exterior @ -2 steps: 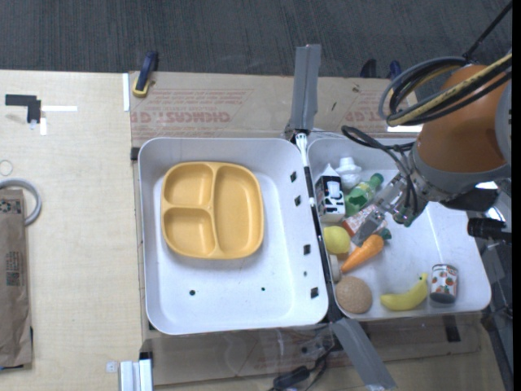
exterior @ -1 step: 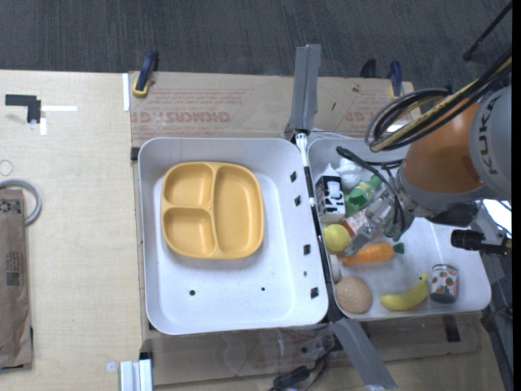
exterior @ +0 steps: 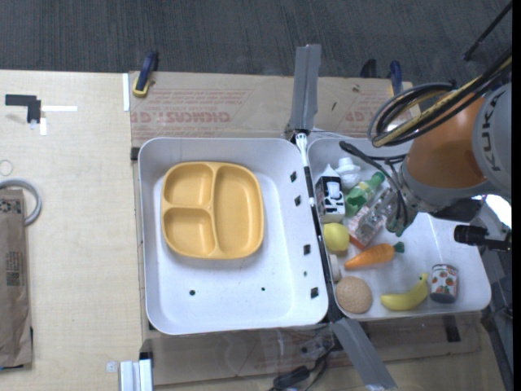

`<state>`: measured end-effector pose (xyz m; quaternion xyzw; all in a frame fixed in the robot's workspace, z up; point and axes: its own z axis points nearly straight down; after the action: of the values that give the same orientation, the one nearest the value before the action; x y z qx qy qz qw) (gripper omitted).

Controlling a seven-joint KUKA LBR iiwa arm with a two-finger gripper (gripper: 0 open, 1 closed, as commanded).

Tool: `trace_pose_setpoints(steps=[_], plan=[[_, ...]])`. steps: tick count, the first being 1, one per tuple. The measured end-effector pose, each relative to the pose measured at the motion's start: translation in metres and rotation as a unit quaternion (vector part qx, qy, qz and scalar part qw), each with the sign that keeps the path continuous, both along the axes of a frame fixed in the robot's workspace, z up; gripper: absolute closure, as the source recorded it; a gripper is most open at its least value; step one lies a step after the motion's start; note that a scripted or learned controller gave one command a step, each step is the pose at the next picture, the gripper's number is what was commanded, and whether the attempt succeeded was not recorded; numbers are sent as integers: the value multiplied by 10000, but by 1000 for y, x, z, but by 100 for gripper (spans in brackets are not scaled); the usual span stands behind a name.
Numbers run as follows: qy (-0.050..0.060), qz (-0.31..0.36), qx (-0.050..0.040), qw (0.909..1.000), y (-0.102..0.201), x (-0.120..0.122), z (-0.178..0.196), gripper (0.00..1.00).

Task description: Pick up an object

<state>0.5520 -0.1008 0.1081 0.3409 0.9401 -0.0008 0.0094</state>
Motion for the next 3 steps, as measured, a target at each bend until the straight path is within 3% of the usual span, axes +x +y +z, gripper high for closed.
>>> trace_pose_setpoints(steps=[1, 2, 3], plan=[[10, 3, 1, 10000, 0, 0, -1, 0], [110, -134, 34, 9998, 2, -74, 35, 0], [52, -1575, 45, 9875, 1, -16, -13, 0]])
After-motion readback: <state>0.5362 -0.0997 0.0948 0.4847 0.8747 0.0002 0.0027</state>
